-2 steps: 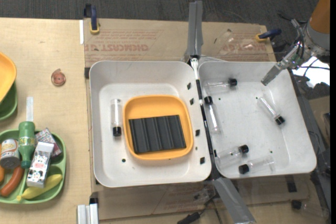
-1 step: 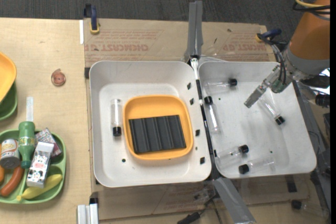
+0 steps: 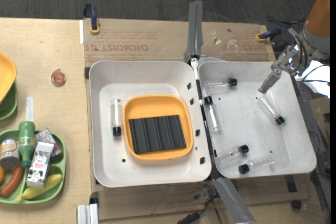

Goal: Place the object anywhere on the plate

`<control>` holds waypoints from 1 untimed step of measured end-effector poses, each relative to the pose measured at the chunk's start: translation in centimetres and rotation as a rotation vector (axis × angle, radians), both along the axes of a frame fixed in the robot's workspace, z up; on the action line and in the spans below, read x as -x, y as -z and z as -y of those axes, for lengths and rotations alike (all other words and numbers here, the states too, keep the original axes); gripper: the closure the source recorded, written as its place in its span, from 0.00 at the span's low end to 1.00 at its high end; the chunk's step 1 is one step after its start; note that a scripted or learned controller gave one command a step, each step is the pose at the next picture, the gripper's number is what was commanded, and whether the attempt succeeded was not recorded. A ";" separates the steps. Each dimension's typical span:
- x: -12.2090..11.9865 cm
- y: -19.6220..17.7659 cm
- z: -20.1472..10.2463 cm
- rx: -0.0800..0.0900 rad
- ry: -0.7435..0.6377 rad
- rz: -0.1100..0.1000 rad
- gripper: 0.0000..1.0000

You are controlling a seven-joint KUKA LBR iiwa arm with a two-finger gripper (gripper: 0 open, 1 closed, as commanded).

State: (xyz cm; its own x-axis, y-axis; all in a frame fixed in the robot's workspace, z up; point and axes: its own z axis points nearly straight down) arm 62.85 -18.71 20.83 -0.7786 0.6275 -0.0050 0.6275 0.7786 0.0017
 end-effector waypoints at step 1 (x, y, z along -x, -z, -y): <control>-2.1 0.1 3.5 0.001 -0.444 0.001 0.00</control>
State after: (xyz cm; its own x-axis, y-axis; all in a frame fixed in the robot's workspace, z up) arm 64.95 -22.23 20.73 -0.9725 0.2327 -0.0065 0.2327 0.9725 0.0010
